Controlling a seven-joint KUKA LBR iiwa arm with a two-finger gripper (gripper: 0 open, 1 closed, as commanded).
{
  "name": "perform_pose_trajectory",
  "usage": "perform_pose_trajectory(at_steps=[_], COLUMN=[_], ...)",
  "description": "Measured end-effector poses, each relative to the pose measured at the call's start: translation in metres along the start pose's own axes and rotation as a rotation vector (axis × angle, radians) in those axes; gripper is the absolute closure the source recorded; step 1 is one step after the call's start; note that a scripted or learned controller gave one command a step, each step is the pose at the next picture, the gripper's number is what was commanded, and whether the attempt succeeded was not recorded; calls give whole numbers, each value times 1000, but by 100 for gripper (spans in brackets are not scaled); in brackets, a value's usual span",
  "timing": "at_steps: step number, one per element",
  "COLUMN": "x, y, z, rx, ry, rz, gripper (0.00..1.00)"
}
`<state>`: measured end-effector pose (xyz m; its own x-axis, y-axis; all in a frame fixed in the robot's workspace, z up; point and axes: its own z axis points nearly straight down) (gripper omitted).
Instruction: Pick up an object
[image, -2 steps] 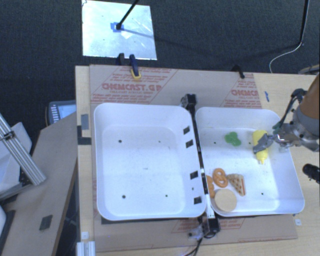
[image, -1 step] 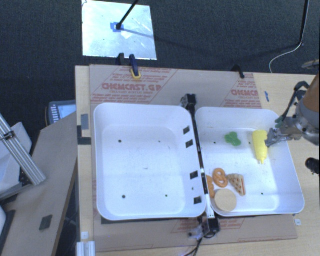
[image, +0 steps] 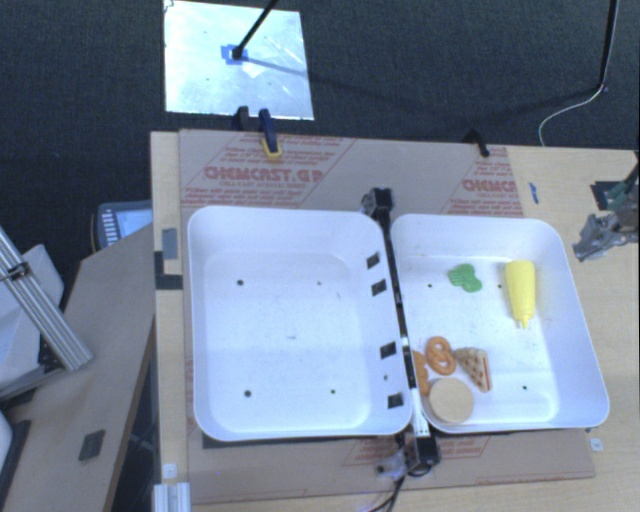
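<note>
At the right edge of the surface (image: 330, 165), outside the right-hand shallow white plastic bin (image: 560, 250), my jaws (image: 603, 232) sit well apart from everything; can't tell how they stand. Nothing picked yet. Candidates all in that bin: yellow plastic mustard bottle (image: 520, 290), small green leafy toy (image: 464, 278), orange pretzel (image: 439, 353), pizza-slice wedge (image: 474, 367), round tan disc (image: 451, 400). Reach, grasp and lift all remain, I'd say.

Pincer (image: 600, 235) blurred, arm cut off at right edge.
</note>
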<state>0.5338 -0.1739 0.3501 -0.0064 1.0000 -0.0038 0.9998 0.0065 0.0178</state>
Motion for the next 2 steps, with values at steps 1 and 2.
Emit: perform_pose_trajectory(at_steps=[1, 2], x=[-22, 3], y=[-49, -44], z=[-17, -153], rx=[13, -1], ry=[1, -1], rz=[8, -1], gripper=[100, 100])
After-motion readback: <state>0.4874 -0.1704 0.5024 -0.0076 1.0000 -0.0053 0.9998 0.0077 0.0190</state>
